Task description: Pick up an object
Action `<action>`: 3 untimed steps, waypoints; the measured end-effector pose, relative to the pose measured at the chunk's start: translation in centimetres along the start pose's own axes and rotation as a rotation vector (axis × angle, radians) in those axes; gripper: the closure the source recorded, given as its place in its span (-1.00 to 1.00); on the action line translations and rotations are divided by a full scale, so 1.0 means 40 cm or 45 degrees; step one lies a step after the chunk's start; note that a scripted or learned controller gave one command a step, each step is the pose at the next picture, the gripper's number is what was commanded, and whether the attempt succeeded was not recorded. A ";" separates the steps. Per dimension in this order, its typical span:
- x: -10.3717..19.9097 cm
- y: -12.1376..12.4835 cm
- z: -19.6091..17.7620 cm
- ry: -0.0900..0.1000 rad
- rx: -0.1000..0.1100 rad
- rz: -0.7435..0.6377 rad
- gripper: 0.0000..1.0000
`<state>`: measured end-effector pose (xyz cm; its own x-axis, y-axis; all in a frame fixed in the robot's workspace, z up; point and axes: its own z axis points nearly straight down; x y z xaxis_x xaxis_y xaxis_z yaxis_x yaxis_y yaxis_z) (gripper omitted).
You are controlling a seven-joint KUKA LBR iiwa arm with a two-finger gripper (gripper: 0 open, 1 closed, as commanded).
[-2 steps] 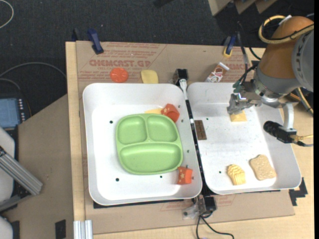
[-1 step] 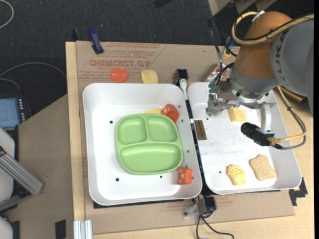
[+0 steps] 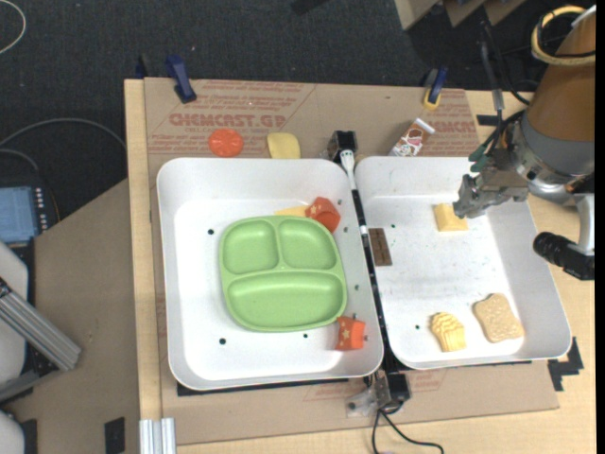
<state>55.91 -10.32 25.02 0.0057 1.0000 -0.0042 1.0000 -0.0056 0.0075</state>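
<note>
Foreground: toy fries (image 3: pixel 449 331) and cracker (image 3: pixel 497 317) lie untouched. Hand (image 3: pixel 470 206) hovers at yellow block (image 3: pixel 449 218); its grip unclear, pickup apparently pending.

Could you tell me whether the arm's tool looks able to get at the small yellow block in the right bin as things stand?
Probably yes: the tool hangs right beside the yellow block in the right bin, and nothing lies between them.

A: What lies on the desk (image 3: pixel 312 102) to the left of the tool (image 3: pixel 475 200)?

B: A red-and-white packet (image 3: pixel 412 140), nearest the tool and up-left of it. Farther left is a pale yellow piece (image 3: pixel 283 146), and an orange disc (image 3: pixel 226 143) lies farthest left.

A: And at the far edge?

B: A near blue clamp (image 3: pixel 434 86) and a far blue clamp (image 3: pixel 180 78).
</note>
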 end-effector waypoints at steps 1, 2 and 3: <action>0.010 0.002 0.011 0.004 0.007 -0.007 -1.00; 0.026 0.062 0.359 0.009 0.027 -0.008 -1.00; 0.028 0.093 0.416 0.003 0.011 -0.007 -1.00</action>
<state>59.75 -9.30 8.42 -0.0002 1.0000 -0.0016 1.0000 0.0002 -0.0013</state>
